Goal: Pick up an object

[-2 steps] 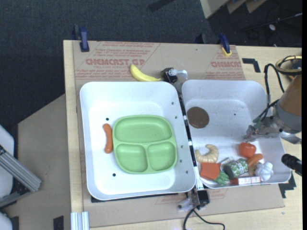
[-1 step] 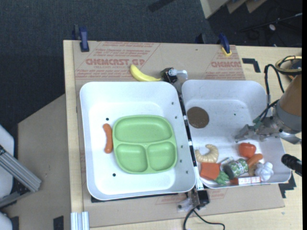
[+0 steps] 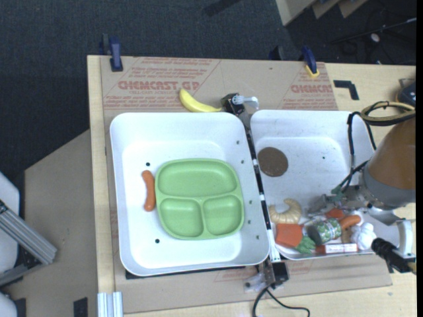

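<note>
My gripper [image 3: 334, 202] is low in the right bin [image 3: 301, 125], over a heap of small toys at its front right. The heap includes a tan croissant [image 3: 285, 210], an orange block [image 3: 288, 234], a dark green can [image 3: 325, 230], a red-orange carrot-like piece [image 3: 349, 220] and a green leafy piece [image 3: 306, 245]. The gripper sits just above the can and the red piece, and the wrist hides what lies under it. A brown disc [image 3: 272, 162] lies alone further back in that bin.
The left bin [image 3: 132, 137] holds a green divided plate [image 3: 198, 197] and an orange sausage [image 3: 149, 190] beside it. A yellow banana [image 3: 197, 104] lies on the bench behind the bins. The grey arm with its orange band [image 3: 398, 158] leans over the right bin's right wall.
</note>
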Controlling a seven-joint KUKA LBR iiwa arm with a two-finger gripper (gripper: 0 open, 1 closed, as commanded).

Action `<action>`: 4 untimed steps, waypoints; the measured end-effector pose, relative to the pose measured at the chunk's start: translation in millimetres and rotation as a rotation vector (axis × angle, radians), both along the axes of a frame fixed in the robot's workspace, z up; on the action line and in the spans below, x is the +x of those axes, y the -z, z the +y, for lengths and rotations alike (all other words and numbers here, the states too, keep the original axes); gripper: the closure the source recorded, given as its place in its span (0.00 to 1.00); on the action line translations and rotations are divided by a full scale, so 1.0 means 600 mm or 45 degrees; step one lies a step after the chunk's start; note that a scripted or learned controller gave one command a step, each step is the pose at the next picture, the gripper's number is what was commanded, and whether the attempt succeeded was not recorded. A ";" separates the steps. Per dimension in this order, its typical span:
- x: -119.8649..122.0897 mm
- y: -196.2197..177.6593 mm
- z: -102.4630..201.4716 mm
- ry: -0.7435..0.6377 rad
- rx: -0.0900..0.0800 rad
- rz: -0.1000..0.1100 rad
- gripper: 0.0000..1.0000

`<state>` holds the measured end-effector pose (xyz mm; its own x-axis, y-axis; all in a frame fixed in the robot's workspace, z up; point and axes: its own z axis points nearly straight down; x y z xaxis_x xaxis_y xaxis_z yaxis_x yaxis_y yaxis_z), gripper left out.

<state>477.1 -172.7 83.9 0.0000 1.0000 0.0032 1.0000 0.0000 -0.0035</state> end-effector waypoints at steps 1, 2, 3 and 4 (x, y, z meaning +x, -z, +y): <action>0.004 -0.146 -0.052 0.002 -0.008 -0.010 0.00; 0.013 0.005 0.007 -0.003 -0.001 0.000 0.00; 0.013 -0.017 0.003 0.001 -0.006 -0.007 1.00; 0.128 -0.154 0.117 -0.006 -0.007 -0.014 1.00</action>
